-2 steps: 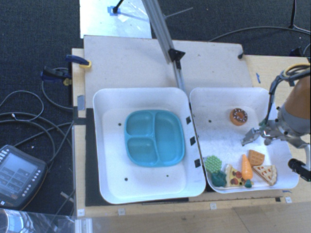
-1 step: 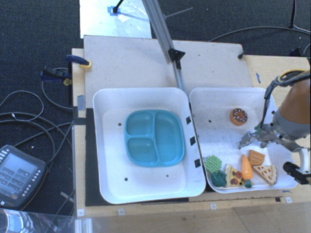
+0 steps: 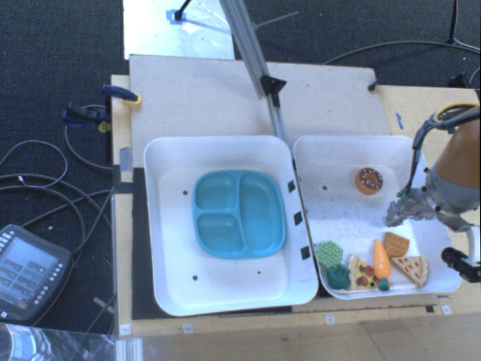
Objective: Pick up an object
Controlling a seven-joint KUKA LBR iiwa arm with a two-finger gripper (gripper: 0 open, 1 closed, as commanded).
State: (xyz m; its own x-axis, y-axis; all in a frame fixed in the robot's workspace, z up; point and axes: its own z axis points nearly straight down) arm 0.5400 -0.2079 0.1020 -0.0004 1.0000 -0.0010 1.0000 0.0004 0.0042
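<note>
The right bin (image 3: 331,164) holds several toy foods. A brown donut (image 3: 369,180) lies alone toward its back. Along the front edge are a green broccoli piece (image 3: 329,253), a dark green piece (image 3: 338,277), a pizza slice (image 3: 363,272), an orange carrot (image 3: 382,259), a tan toast-like piece (image 3: 396,244) and a second pizza slice (image 3: 411,268). My gripper (image 3: 398,213) hangs low at the bin's right side, just above and behind the toast-like piece and to the right of the donut. Nothing shows in its grasp.
The left bin (image 3: 169,201) holds a blue divided tray (image 3: 239,213). A slanted grey pole (image 3: 248,40) crosses the bench's back down to the gap between the bins. Cables and a handheld pendant (image 3: 26,271) lie on the floor to the left.
</note>
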